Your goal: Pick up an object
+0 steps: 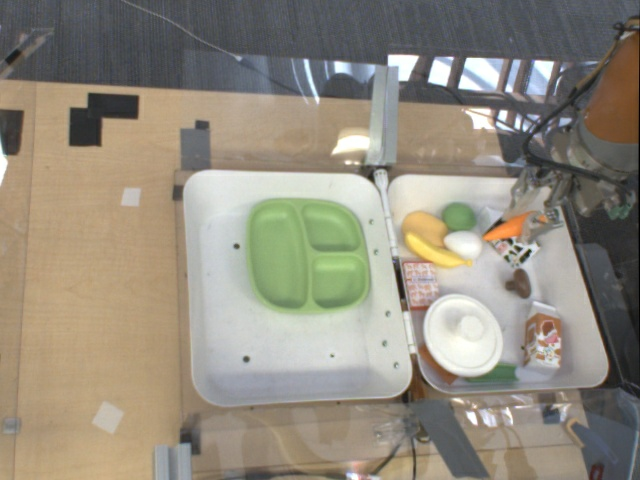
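Camera view looks down on a wooden counter carrying two shallow white bins side by side. Largest is the left bin, and at its centre lies a green divided plate with three compartments. The right bin is smaller and crowded. At its 6 o'clock sits a round white lidded bowl, with a green stick lying just beside the bowl's lower edge. A brown carton with white patches stands at 4 o'clock. At 9 o'clock a small red and white packet lies against the bin wall. Around 11 o'clock a yellow banana lies slanted, touching a yellow rounded fruit above it and a white egg at its right end; a green ball sits just above the egg. At 3 o'clock rests a small brown lump.

The arm, grey with an orange band, comes in at 2 o'clock. Its pincer hangs over the bin's 1 o'clock corner, just above an orange carrot and a black and white spotted item, perhaps a toy cow. Whether the pincer is apart or together cannot be told here, since the fingers blur into the clutter.
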`<state>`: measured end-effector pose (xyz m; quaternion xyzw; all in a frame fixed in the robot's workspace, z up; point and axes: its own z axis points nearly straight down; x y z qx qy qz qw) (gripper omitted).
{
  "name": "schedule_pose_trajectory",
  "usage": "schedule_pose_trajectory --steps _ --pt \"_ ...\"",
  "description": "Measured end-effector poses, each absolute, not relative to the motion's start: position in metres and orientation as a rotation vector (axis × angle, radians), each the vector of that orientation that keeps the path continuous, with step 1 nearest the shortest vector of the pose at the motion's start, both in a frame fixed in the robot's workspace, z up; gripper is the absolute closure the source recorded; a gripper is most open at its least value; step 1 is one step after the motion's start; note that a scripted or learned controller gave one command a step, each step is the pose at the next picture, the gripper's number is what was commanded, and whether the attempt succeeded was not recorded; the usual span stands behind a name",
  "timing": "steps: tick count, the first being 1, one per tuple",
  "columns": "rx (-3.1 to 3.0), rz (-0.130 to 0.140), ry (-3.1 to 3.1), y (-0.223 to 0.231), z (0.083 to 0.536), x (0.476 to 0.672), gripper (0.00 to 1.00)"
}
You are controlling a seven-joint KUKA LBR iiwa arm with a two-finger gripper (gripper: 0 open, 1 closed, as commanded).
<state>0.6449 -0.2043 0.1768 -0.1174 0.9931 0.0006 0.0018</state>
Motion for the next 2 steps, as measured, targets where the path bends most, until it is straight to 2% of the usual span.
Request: schedule_pose_trajectory --steps 1,2 --pt "-0.368 -0.002 3.110 -0.204 0.181 0.646 0.00" --pt "-0.417 -0.007 3.096 -0.162 0.092 0.650 0.00"
